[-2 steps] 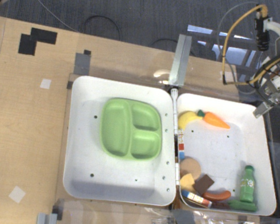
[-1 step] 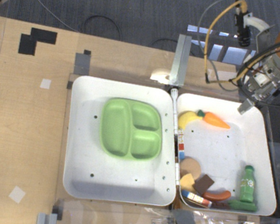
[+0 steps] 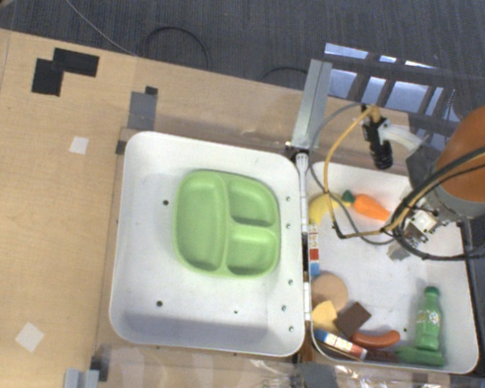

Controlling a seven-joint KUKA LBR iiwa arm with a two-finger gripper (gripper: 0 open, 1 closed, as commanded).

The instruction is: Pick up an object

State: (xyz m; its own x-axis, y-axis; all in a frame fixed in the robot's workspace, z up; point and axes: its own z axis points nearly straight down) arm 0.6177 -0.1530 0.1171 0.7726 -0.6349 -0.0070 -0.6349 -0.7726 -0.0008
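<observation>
The right bin (image 3: 471, 295) holds several small objects. An orange carrot (image 3: 369, 206) lies near its back, beside a yellow fruit (image 3: 321, 209) at the left wall. A green bottle (image 3: 428, 320) stands at the front right. A tan round piece (image 3: 330, 289), a yellow wedge (image 3: 324, 314), a brown block (image 3: 352, 318) and a red sausage (image 3: 376, 337) crowd the front left corner. My gripper (image 3: 406, 236) hangs over the bin's middle, just right of the carrot, with nothing visibly held.
The left bin (image 3: 135, 308) carries a green divided plate (image 3: 226, 222). Yellow and black cables (image 3: 347, 159) loop from the arm over the back of the right bin. A metal post (image 3: 309, 108) stands behind the wall between the bins.
</observation>
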